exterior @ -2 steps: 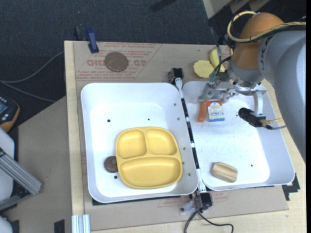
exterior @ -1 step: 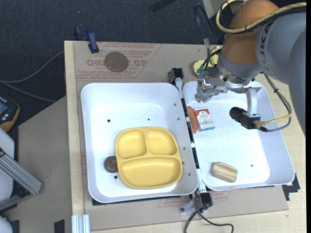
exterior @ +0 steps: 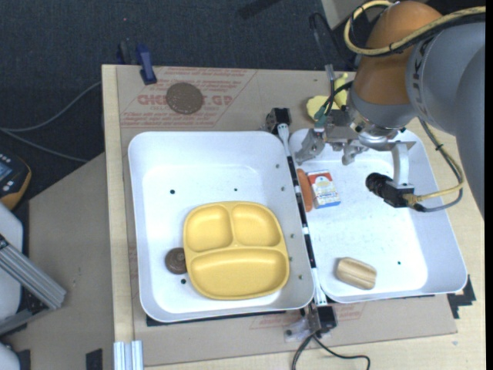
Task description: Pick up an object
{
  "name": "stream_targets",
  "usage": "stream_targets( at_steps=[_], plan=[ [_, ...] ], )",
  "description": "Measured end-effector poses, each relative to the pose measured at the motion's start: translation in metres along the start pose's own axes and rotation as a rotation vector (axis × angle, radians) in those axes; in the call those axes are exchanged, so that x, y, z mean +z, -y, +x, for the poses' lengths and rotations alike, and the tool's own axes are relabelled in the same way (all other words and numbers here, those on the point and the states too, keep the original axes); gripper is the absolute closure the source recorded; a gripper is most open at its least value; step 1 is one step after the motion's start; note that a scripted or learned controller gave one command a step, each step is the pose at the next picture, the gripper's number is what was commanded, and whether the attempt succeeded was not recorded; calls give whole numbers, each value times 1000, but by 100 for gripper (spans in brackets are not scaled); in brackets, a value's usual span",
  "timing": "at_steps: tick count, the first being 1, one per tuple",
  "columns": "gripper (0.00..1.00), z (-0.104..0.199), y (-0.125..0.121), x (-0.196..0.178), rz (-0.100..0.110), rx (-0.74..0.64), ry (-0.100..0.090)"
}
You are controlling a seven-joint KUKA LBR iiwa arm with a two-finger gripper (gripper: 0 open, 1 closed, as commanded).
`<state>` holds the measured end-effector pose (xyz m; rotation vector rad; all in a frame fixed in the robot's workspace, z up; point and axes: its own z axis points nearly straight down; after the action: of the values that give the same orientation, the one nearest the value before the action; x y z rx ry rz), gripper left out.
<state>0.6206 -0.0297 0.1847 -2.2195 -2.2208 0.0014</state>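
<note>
My gripper [exterior: 327, 149] hangs over the far left part of the right bin [exterior: 431, 268], under the orange band of the arm. Just below it in the view lies a small box [exterior: 323, 189], white and blue with an orange side, close to the wall between the bins. I see nothing in the gripper. A tan wooden block [exterior: 355, 273] rests near the right bin's front edge. Part of a yellow object [exterior: 315, 106] peeks out behind the gripper at the bin's far rim.
The left bin [exterior: 154, 176] holds a yellow divided plate [exterior: 233, 249] with a small brown round thing [exterior: 176, 260] at its left side. A black part on a cable [exterior: 385, 189] hangs from the arm above the right bin. A brown disc [exterior: 184, 97] lies on the cardboard behind the bins.
</note>
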Motion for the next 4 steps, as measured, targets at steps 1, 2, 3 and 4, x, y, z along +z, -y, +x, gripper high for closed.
stream_targets(
  at_steps=[1, 2, 3, 4],
  plan=[
    [0, -12, 11, 0, 2, 2, 0],
    [0, -68, -22, 102, -4, 7, -2],
    [100, -65, -25, 84, -16, 1, 1],
    [100, -4, 39, -4, 0, -4, -2]
  ],
)
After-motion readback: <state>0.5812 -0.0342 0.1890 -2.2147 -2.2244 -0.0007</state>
